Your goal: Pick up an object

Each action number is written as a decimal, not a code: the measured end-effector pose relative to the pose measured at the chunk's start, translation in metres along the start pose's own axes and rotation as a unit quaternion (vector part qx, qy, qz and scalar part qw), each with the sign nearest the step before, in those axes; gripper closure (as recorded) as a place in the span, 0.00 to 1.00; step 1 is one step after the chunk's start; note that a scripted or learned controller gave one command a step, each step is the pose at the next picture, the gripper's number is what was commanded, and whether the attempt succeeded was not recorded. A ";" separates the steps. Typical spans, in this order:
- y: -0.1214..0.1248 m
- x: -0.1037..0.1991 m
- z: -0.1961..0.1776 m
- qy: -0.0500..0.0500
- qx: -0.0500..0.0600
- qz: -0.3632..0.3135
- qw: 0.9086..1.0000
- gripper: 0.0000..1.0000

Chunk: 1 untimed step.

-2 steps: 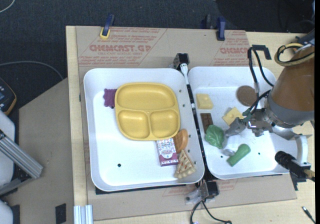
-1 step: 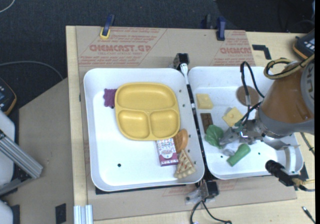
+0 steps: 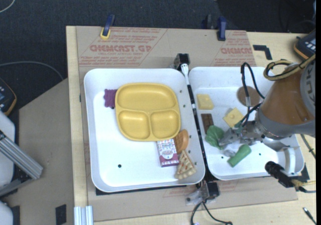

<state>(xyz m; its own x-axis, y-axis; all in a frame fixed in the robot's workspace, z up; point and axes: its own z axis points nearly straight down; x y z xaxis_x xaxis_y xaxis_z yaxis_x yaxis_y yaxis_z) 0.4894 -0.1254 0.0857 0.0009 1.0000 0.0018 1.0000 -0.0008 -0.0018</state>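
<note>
Roughly, line by line:

Arm: the grey KUKA arm (image 3: 293,101) with its orange band reaches in from the right and bends down over the right bin (image 3: 261,173).

Gripper: the gripper (image 3: 231,137) sits low in the right bin, among the toy food near the bin's middle.

Fingers: dark metal parts show at the tip, but I cannot tell whether they are apart, together, or clamped on anything; nothing is clearly seen between them.

Green cylinder: a green cylinder-shaped toy (image 3: 239,154) lies flat on the bin floor just below the gripper tip, very close to it; contact cannot be judged. Its long axis runs diagonally, from lower left to upper right.

Green leafy piece: a green leafy piece (image 3: 214,135) lies just left of the gripper tip, near the bin's left wall.

Yellow cheese wedge: a yellow cheese wedge (image 3: 232,117) lies just above the gripper, beside the arm.

Pale yellow block: a pale yellow block (image 3: 204,101) rests further up, near the left wall, apart from the gripper.

Brown bar: a dark brown bar (image 3: 206,120) lies along the left wall, below the pale block.

Left bin: the left bin (image 3: 100,133) bears a yellow divided plate (image 3: 148,111), a purple piece (image 3: 110,98) at the plate's left edge, a red carton (image 3: 167,152), a brown bun-like toy (image 3: 181,140) and a waffle-patterned wedge (image 3: 185,166) near the lower right corner.
</note>
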 end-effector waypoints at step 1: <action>0.002 0.000 -0.012 -0.001 -0.004 0.001 1.000 1.00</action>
<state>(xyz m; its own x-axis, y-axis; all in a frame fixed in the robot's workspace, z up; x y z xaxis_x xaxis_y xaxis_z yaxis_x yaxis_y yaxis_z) 0.4912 -0.1254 0.0976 0.0022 1.0000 -0.0001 1.0000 -0.0022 0.0066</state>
